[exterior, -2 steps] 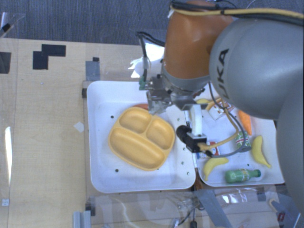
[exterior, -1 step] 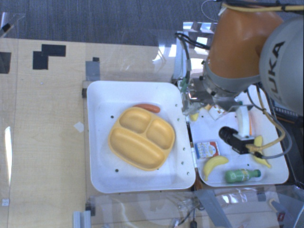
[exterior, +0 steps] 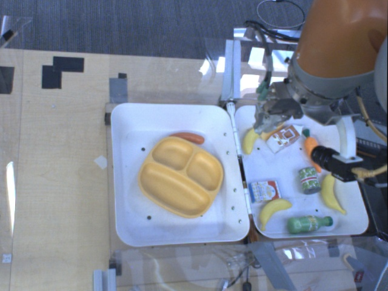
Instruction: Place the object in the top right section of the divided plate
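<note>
gripper [exterior: 267,119] low over the right bin [exterior: 357,226], beside a banana [exterior: 250,140] and a small carton [exterior: 284,137].
can't tell its state or target; the plate [exterior: 181,176] waits in the left bin [exterior: 124,174], sections bare.

Two bins [exterior: 121,162]; one divided plate [exterior: 182,176]; one sausage [exterior: 188,138]; three bananas [exterior: 274,210]; two cartons [exterior: 264,191]; one can [exterior: 309,180]; one bottle [exterior: 309,224]; one carrot [exterior: 310,145].
</note>
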